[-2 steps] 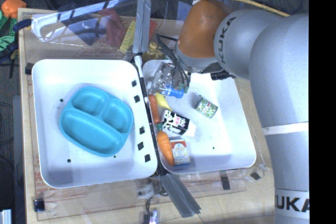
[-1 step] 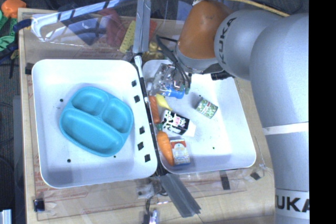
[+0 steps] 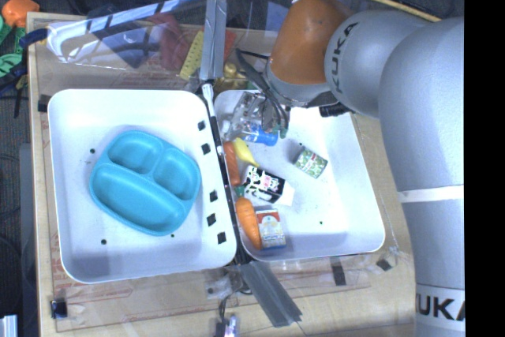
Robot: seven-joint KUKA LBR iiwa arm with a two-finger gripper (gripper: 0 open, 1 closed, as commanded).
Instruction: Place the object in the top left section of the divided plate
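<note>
Grey arm point(image 3: 410, 91) fills the right of the camera view, closest to the lens, its lower part cut off by the frame; the orange band point(image 3: 304, 39) sits above the wrist. It bends down over the far left corner of the right bin point(image 3: 355, 237), and the gripper point(image 3: 251, 118) is low among the clutter there. Wrist and shiny parts blur together, so whether it is parted, closed or holding something cannot be made out. Just beside it lies a small blue-capped piece point(image 3: 260, 137), hard to identify. Nearby rest a carrot point(image 3: 248, 222), a red carton point(image 3: 271, 230), a black-and-white carton point(image 3: 264, 185) and a green can point(image 3: 311, 162). The blue divided plate point(image 3: 146, 181) lies in the left bin point(image 3: 79, 249), well apart from the gripper
</note>
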